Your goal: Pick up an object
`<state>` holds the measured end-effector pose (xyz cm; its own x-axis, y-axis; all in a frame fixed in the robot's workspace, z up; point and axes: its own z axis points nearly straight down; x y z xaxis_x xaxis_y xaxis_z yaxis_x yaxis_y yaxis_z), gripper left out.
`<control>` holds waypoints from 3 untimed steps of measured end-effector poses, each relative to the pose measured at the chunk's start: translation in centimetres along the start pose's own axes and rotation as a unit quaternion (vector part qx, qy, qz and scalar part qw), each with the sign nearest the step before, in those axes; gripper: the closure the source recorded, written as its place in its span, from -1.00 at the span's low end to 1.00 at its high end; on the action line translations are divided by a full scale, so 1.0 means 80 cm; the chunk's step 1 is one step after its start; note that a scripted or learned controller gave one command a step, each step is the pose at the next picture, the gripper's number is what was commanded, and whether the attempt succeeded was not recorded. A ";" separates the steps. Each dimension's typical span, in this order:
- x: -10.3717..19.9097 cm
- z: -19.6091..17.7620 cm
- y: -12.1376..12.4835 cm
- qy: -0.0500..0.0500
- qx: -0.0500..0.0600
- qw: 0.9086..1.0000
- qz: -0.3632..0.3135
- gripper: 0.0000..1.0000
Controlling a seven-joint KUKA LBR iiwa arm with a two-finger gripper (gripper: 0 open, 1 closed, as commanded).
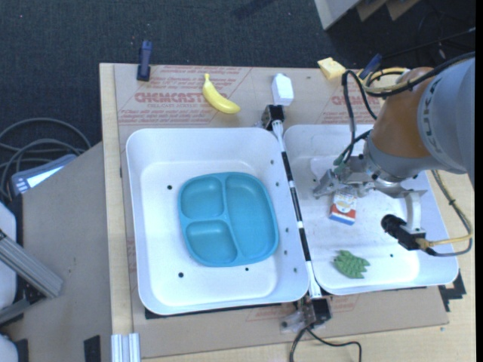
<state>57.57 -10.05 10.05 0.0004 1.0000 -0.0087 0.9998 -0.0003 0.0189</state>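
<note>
Dark carpet surrounded a cardboard-topped bench that carried two shallow white bins side by side. Task object candidates sat in the right bin: a small white carton with red and blue on its lower edge lay near the bin's middle, long axis roughly up-down in the camera view and tilted slightly, printed end pointing toward the near rim. Its top edge sat right under the gripper, close enough that contact could not be judged. The fingers themselves were lost in dark hardware and cables, so whether the gripper was spread or closed could not be made out, and nothing was visibly between them. A green leafy toy lay nearer the front rim, apart from the carton, long axis roughly left-right. The arm came in from the right, grey with an orange band, covering much of the right bin's far half; a black cable end hung off it just right of the carton. The left bin held a blue divided tray, three compartments, sitting flat. On the cardboard behind the bins: a yellow banana, a blue clip-like item, a white block and a yellow piece.
</note>
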 end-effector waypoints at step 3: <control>0.057 -0.107 -0.050 0.005 0.009 1.000 -0.001 1.00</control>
